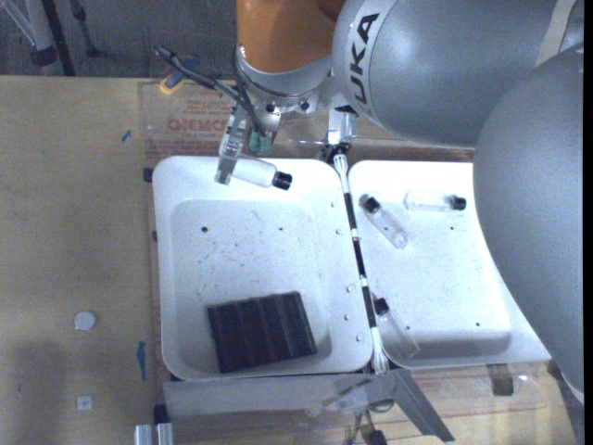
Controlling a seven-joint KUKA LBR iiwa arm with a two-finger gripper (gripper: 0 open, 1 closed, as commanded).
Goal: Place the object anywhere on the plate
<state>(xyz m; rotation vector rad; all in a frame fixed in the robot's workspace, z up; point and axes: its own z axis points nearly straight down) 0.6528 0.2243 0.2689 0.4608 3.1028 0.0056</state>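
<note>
Shows a clear, black-capped vial (255, 173) at the tip of the gripper (225, 170), well beyond the dark ridged plate (262, 330) toward the bin's far wall, whether clamped or merely touched impossible to tell; looks light, rigid, slick and breakable, best pinched across mid-barrel.

The end effector (230, 160) hangs over the far edge of the left bin (181, 276), with a clear bottle with a black cap (259, 174) lying at its tip. A dark ribbed plate (261, 331) rests in that bin's near part. Two more clear bottles (384, 221) lie in the right bin (445, 332).
</note>
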